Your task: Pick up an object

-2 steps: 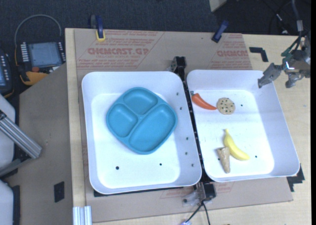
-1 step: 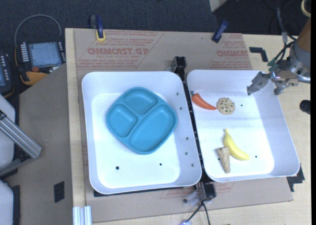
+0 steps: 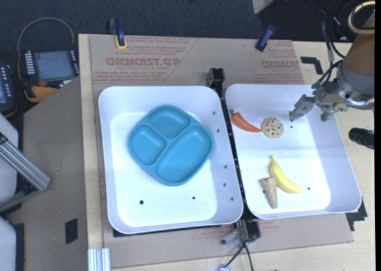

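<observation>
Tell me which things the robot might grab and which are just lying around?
Might grab, all in the right white bin:
orange carrot
round speckled cookie
yellow banana
small tan cone-shaped piece
The open gripper hovers near the cookie.

Just lying around:
blue divided plate in the left white bin
blue clamps on the cardboard

A plate (image 3: 171, 144) lies in the left bin (image 3: 113, 145); carrot (image 3: 245, 122), cookie (image 3: 272, 127) and banana (image 3: 283, 177) in the right bin (image 3: 333, 168).
</observation>
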